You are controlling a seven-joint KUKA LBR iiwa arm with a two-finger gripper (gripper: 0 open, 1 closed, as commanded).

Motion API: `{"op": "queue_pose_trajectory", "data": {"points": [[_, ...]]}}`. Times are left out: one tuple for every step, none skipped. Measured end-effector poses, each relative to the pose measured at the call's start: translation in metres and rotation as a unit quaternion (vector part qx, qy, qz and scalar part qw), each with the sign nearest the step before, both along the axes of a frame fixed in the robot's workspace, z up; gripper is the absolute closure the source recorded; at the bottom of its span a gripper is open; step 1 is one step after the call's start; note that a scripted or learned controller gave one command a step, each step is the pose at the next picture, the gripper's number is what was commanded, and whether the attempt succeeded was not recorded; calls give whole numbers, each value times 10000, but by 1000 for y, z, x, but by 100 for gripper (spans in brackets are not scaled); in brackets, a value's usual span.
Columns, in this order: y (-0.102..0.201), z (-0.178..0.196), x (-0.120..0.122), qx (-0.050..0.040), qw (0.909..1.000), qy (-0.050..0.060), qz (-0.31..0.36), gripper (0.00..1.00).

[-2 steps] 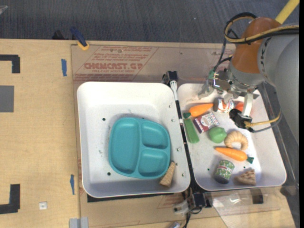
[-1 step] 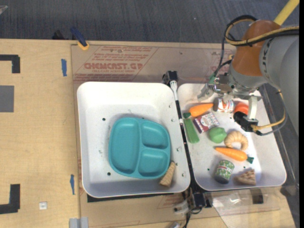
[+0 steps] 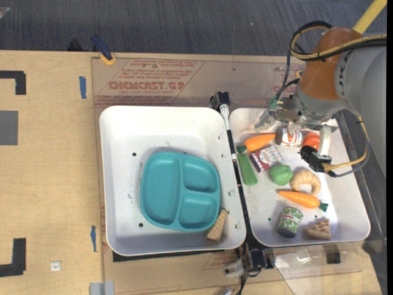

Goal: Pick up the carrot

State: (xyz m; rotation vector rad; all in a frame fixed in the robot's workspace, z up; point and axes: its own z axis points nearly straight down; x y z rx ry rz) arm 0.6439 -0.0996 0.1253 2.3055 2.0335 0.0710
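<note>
Nearest the camera, a small can [image 3: 289, 221] and a brown lump [image 3: 319, 228] sit at the right bin's [image 3: 356, 217] near edge. Just beyond them lies the carrot [image 3: 299, 198], orange and tapered, with open room on its left. A second carrot [image 3: 258, 142] lies farther back, beside the gripper [image 3: 296, 131]; whether the fingers are open or closed cannot be told. The left bin [image 3: 120, 165] holds a teal tray [image 3: 180, 190] and a cone [image 3: 216, 227] on the cardboard-covered counter [image 3: 49, 183].
</note>
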Motion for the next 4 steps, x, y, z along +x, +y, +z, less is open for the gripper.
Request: {"op": "queue_pose_trajectory", "data": {"points": [[5, -27, -23, 142, 9932, 230, -1133, 0], [1, -36, -71, 151, 9912, 344, -1268, 0], [1, -24, -68, 149, 9914, 308, -1266, 100], [42, 97, -33, 159, 9912, 311, -1276, 100]]}}
